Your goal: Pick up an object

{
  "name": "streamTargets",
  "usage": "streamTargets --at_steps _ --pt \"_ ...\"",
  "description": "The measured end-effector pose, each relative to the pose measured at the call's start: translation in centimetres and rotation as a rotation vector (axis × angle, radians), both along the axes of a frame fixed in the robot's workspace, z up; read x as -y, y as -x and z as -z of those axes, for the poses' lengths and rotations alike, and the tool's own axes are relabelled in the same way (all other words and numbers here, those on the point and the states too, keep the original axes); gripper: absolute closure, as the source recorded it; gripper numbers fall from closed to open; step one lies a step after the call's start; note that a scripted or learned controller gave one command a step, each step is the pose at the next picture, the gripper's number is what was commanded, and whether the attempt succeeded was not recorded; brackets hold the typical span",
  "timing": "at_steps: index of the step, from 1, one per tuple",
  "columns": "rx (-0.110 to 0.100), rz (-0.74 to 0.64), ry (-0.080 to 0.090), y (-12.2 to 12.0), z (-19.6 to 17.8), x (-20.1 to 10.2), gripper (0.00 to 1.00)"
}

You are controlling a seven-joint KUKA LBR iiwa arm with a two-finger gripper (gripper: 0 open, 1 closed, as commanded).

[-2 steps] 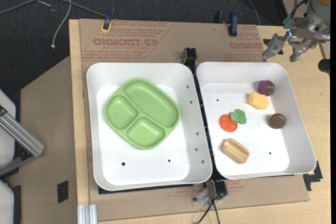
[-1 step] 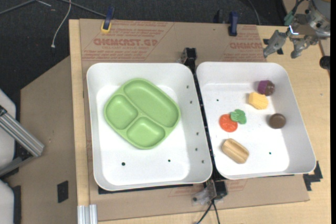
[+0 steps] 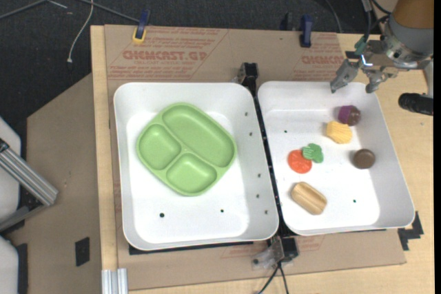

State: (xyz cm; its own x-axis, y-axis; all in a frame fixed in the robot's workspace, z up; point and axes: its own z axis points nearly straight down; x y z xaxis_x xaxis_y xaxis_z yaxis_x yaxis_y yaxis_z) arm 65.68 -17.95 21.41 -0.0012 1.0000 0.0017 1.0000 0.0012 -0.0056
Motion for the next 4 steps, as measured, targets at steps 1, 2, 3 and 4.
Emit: streamTargets --at_steps 1,2,3,4 --pt "0.000 0.002 0.000 1.0 5.0 0.2 0.00" --pt "0.005 -0.001 0.001 0.2 9.3 0.2 0.00" --pt "0.013 -0.002 0.003 0.0 7.7 0.2 1.00" --pt "0.013 0.000 0.004 -0.4 3.2 0.5 1.00"
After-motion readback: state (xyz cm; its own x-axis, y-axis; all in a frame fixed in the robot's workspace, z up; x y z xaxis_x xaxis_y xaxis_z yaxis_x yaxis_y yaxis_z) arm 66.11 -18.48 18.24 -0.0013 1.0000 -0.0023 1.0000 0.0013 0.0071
